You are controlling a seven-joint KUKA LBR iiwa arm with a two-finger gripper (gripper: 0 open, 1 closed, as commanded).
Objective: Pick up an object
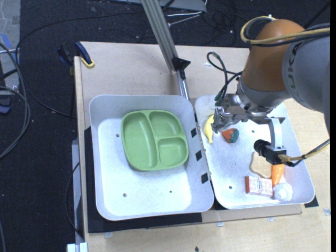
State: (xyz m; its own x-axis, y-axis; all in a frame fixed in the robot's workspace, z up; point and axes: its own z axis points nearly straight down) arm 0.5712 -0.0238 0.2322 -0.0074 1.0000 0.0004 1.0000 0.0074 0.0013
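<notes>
Gripper [224, 121] hangs low over the right bin [231, 177], can't tell its grip, w/ a yellow banana [209, 129] just left, a red-green strawberry [230, 135] just below, toast [260, 165], carrot [277, 172] & green plate [155, 139] in left bin [105, 193] farther off.

I count two white bins on the bench: the left bin [105, 193] and the right bin [231, 185]. In the left one, I've got one green divided plate [155, 139], three compartments. Over in the right bin: one yellow banana [209, 130], one strawberry [230, 135], red with a green top, one slice of toast [260, 164], one orange carrot [277, 173], one small red-and-white packet [259, 186], and one white lump [283, 192] I can't name. That's six items there, seven altogether.
</notes>
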